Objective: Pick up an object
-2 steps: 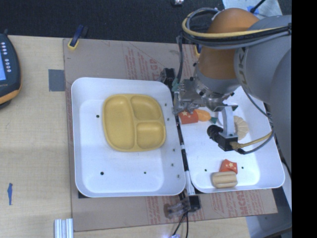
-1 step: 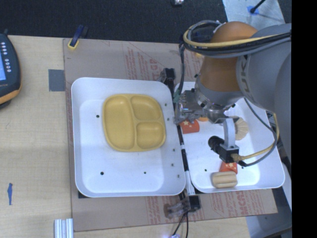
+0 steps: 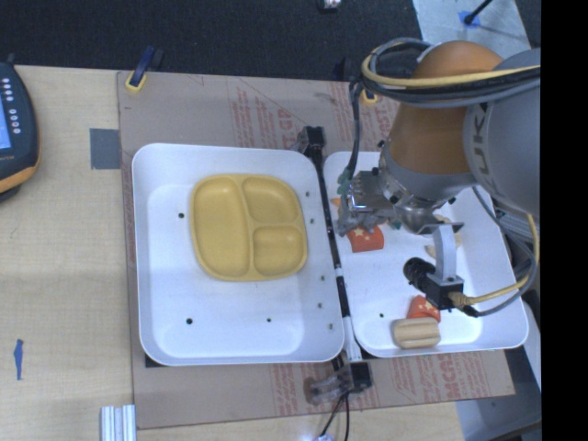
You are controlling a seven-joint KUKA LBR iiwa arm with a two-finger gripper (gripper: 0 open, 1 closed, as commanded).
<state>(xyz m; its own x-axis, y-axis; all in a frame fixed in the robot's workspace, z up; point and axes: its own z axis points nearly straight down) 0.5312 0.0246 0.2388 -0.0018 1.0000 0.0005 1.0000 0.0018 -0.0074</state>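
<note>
At the far left edge I am seeing a black and orange handheld controller (image 3: 13, 122) lying on the wooden surface (image 3: 64, 274). A little to the right, a grey patch of tape (image 3: 105, 148) is sticking on the surface, and a blue and yellow clamp (image 3: 141, 69) is sitting at the top corner of the brown cardboard sheet (image 3: 239, 108) that is lying under both bins.

The left bin (image 3: 230, 338) is holding a yellow divided plate (image 3: 248, 225), which is lying flat in the upper middle part of the bin, with three compartments facing up.

Moving right, I am looking at the right bin (image 3: 377, 324), which is touching the left one along a black joint. The arm (image 3: 450, 118) is reaching over the upper part of this bin, and its pincer (image 3: 360, 211) is hanging near the bin's left wall, just above an orange-red block (image 3: 367, 239). I cannot tell whether the pincer is spread or closed, because the wrist is covering it from above, and I cannot tell if it is touching the block.

Lower in the same bin, a tan bread-like roll (image 3: 416, 333) is lying near the front wall, and a small red-orange piece (image 3: 424, 309) is sitting just above it, touching or almost touching. A black fitting with a yellow cable (image 3: 459, 294) is hanging over that area.
</note>
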